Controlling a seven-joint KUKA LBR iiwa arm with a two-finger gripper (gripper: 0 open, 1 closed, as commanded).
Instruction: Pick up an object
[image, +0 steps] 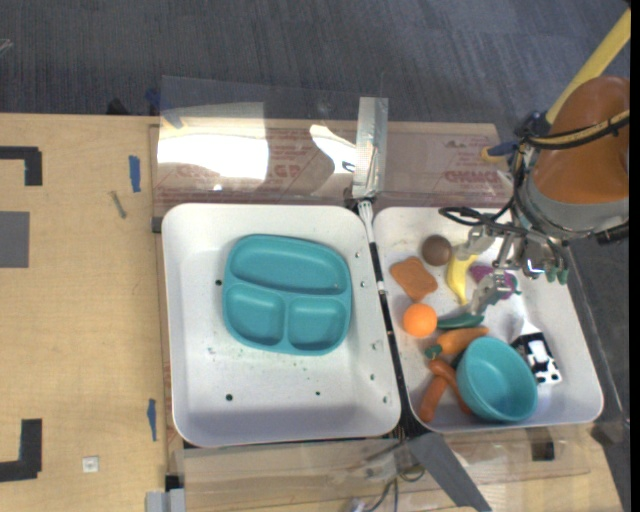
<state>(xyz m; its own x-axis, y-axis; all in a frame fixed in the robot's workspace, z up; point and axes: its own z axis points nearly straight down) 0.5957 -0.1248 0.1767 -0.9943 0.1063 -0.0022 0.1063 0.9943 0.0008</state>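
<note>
The gripper (497, 283) hung low over the right bin (585, 345), just above the teal bowl (497, 378) and beside the banana (459, 277). Whether it gripped anything could not be told; nothing looked lifted, so picking remained.

wooden bench (70, 330); left bin (190, 400), right bin (580, 390)

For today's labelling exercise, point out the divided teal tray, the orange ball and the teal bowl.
tray (287, 292), camera view, ridge between its compartments.
ball (420, 320), camera view, centre of its top.
bowl (497, 378), camera view, inside of its hollow.
</note>
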